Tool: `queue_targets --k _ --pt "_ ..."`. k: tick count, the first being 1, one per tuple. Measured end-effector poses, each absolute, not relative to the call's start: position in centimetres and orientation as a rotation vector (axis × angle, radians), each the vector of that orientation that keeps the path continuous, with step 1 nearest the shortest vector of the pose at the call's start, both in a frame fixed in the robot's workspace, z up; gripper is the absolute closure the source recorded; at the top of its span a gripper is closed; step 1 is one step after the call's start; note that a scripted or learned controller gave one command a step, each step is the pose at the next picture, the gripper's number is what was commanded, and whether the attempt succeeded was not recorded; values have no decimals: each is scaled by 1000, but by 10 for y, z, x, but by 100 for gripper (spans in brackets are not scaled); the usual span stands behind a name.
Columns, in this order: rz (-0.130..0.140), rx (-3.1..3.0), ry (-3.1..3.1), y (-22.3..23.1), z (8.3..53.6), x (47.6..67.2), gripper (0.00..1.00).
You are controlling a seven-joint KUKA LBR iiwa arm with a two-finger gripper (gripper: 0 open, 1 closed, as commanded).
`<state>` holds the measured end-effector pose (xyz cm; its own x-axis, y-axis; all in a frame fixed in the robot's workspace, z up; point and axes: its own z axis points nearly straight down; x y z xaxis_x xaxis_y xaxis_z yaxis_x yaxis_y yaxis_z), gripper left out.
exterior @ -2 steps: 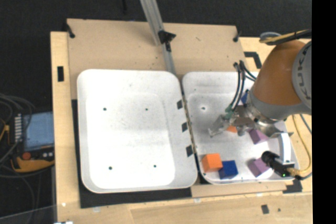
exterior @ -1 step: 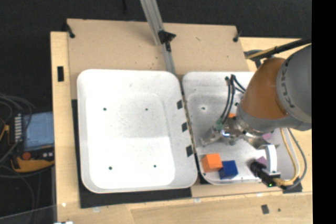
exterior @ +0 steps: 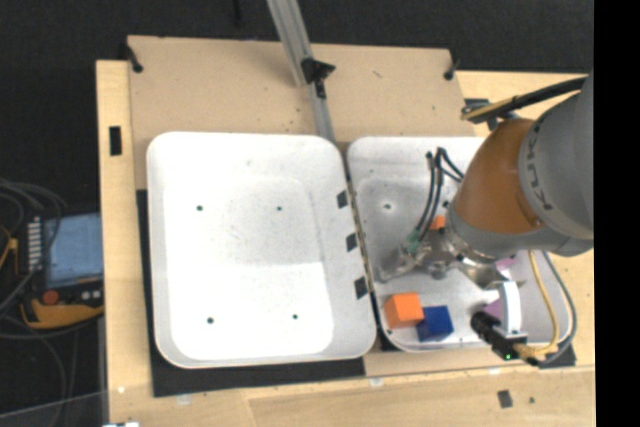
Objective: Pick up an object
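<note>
- Dark floor surrounds a tan bench (exterior: 260, 85) that bears two shallow white bins side by side, with a slanted metal pole (exterior: 285, 0) crossing from the top of the view down to the gap between them.
- At the far left, beside the bench, lie cables and a handheld pendant (exterior: 65, 270) with a blue screen.
- On the left, the left bin (exterior: 170, 215) shows a bare white floor with a few small dark dots.
- On the right, the right bin (exterior: 385, 165) is partly covered by the grey arm (exterior: 560, 175), whose orange band (exterior: 500, 185) hangs over the bin's middle.
- Low over that bin's floor sits the gripper (exterior: 412, 255), near the bin's left wall; its tips are a small blur of metal and cable, so I cannot tell how wide they stand or whether anything is between them.
- An orange block (exterior: 404, 309) lies near the front of the right bin, just in front of the gripper and apart from it.
- Touching its right side is a blue block (exterior: 435, 323).
- A scrap of purple (exterior: 506, 265) peeks out under the wrist, too hidden to name.
</note>
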<state>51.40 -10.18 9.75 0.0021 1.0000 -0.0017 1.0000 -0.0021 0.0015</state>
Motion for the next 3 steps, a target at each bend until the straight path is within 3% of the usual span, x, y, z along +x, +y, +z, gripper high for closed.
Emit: queue_targets --k 1,3 --pt "6 2228 2208 -103 109 515 100" --pt "6 2214 2221 -100 200 510 100"
